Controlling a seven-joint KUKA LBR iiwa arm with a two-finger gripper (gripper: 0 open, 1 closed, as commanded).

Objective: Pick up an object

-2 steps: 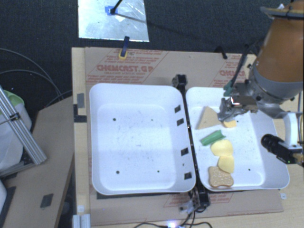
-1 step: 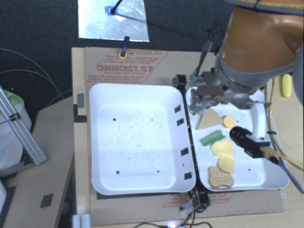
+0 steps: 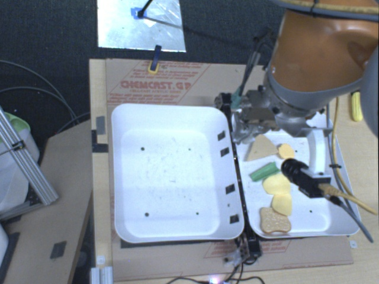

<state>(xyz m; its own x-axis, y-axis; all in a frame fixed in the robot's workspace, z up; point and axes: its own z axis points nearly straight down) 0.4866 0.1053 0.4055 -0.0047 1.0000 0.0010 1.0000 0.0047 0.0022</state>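
Observation:
The right bin (image 3: 331, 220) holds several small food-like pieces. A tan wedge (image 3: 261, 149) lies at its far left, with a small yellow piece (image 3: 286, 151) beside it. Nearer the front are a green stick (image 3: 263, 171), a pale yellow round piece (image 3: 276, 185), a yellow chunk (image 3: 283, 204) and a speckled toast-shaped piece (image 3: 275, 222). My gripper (image 3: 249, 130) hangs over the far left corner of this bin, just behind the tan wedge. The big orange wrist hides most of it, and nothing shows as held.
The left white bin (image 3: 172, 117) stands beside the right one, with a dark clipped divider (image 3: 232, 170) between them. Both rest on a cardboard sheet (image 3: 160, 83). A shiny metal plate (image 3: 141, 16) lies behind, and an aluminium frame (image 3: 26, 164) stands at the left.

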